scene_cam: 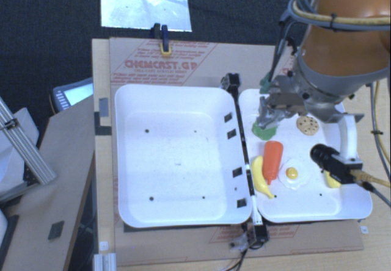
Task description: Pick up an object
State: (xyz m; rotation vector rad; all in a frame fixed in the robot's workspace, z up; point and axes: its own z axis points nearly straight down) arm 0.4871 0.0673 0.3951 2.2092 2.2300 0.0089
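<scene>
Camera view: the gripper (267,118) is lowered into the right bin (354,205) over a green item (264,132); its grip state cannot be told. An orange carrot (272,160) lies at six o'clock, presumably within reach for picking.

Gripper (267,121) low over a green piece (264,132) beside carrot (272,160), banana (261,178)

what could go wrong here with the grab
The hand hangs over a green item near the right bin's left wall, so a finger may strike that wall. The carrot and banana lie close together just below, and a low pass could shove them. The arm hides part of the bin.
</scene>
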